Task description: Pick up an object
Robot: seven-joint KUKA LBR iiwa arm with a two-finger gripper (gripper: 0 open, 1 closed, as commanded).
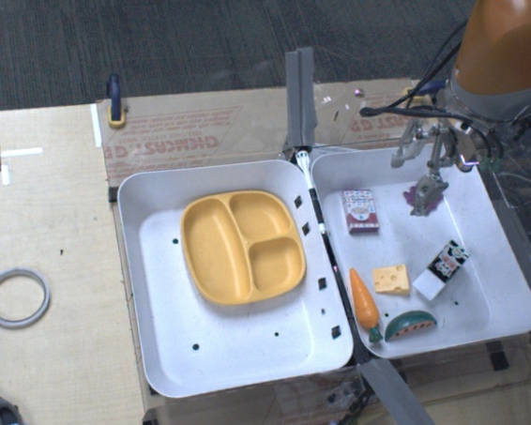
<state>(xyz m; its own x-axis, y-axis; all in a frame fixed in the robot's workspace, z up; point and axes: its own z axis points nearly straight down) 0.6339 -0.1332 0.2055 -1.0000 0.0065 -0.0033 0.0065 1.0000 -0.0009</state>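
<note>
1. Two shallow white bins are seen side by side on the bench: the left bin [151,294] and the right bin [497,258], divided by a grey rail [302,99] that runs back from their shared edge.
2. The left bin is occupied near its middle by a yellow divided plate [243,247]; bare white floor is left around it on all sides, widest toward the near edge.
3. The gripper [430,185] is held over the far part of the right bin, near the back rim. Whether its fingers are apart or together cannot be told, and nothing is seen between them.
4. A small red carton [363,212] is placed toward the right bin's far left, just beside the dividing edge.
5. A carrot [364,298] lies along the left wall, with a cheese wedge [392,280] just beside it.
6. A watermelon slice [408,325] is set against the near rim.
7. A black-and-white box [442,268] is found mid-bin, with open floor to its right.
</note>
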